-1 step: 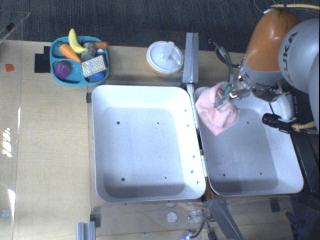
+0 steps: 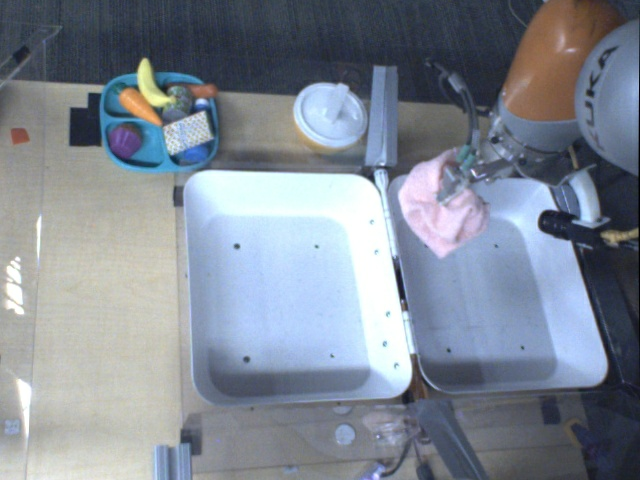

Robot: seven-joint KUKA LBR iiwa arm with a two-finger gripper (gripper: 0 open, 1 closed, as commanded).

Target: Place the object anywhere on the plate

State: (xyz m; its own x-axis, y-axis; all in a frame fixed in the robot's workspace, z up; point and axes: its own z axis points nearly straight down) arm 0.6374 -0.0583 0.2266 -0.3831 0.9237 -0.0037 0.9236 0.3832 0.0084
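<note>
Camera view: the gripper point(image 2: 462, 181) sits over the upper left corner of the right bin point(image 2: 520, 348), its fingers pinched into the top of a pink cloth point(image 2: 440, 215), which hangs bunched beneath them above the bin floor. The left bin point(image 2: 285, 288) lies alongside. A blue divided plate point(image 2: 108, 146) carrying toy food rests on the bench beyond the left bin's far left corner, well apart from the gripper. Judged step: carrying after pickup. The next move calls for a long leftward transfer over the left bin, then release above the plate.
</note>
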